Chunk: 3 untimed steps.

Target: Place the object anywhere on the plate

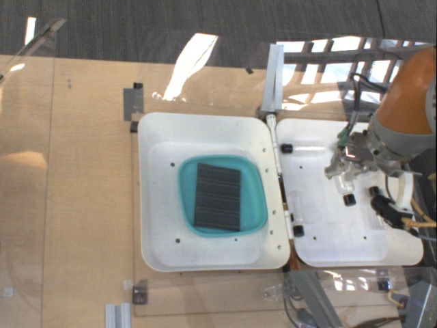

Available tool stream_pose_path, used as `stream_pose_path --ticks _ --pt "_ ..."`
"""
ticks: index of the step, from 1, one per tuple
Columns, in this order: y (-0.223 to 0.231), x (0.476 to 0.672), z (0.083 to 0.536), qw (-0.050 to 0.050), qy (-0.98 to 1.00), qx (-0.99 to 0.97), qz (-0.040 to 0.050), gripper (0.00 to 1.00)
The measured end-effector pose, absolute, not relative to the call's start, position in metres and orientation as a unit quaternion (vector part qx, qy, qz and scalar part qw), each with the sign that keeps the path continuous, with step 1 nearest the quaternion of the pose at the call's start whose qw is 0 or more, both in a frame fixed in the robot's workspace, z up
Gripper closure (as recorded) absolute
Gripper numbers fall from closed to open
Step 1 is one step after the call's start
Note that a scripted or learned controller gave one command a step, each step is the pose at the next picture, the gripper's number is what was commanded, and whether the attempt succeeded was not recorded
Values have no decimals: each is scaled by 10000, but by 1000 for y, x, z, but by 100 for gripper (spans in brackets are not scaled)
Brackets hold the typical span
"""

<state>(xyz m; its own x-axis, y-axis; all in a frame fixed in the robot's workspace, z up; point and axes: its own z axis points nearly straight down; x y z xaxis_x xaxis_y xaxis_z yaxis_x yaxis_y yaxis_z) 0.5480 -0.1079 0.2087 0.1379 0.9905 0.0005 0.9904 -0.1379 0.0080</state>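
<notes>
A dark, ribbed rectangular object (218, 197) is seen lying flat on the teal plate (188, 183) in the left bin (157, 244), so the task is judged as good as done. The gripper (348, 173) hangs over the right bin (314, 238), at three o'clock from the plate and well apart from it; its opening cannot be told. The object is judged light, stiff and thin; a hold across its long edges, at nine and three o'clock, is advised.

camera view: fixed overhead | slanted down | both bins (157, 251) | arm (410, 101) from right
</notes>
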Motion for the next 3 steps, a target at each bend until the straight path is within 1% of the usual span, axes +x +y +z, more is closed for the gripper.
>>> stream_pose_path --ticks 1,2,3 --pt "-49 494 184 7 7251 6886 11 100" --pt "42 571 185 27 8260 5636 24 100" --pt "42 571 185 27 8259 5638 25 0"
